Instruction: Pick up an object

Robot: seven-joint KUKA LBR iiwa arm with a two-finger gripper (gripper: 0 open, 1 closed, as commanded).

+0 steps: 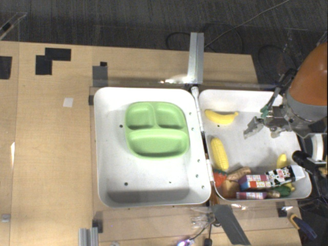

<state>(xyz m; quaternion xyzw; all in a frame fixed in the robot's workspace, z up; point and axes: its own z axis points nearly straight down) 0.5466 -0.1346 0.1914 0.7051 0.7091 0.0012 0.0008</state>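
claw (262,125) hangs over the far right part of the right bin (241,94), carried by the grey arm (307,104) that comes in from the right with its orange band bulging above the wrist. whether the claw stands apart or together i cannot tell; the metal parts blur together there, and nothing shows between them.

just to the claw's left, a little farther back, lies a banana (221,117), smooth, yellow and curved, on the bare white floor of the bin. nearer the viewer and to the claw's left lies a corn cob (220,154), yellow and bumpy, long axis running front to back. below the claw, along the bin's near edge, a heap of small things crowds together: an orange-red piece (220,180), a brownish lumpy piece (239,175), a small carton (258,180) with printed sides, and a black-and-white bottle (283,175) lying on its side. a small yellow piece (282,161) sits just behind the bottle, down and right of the claw.

well to the claw's left, in the left bin (107,152), a pale green divided tray (156,128) of smooth plastic lies flat, with two small compartments behind one wide one. both bins are shallow, white, with rounded corners, on a light wooden bench (46,152).
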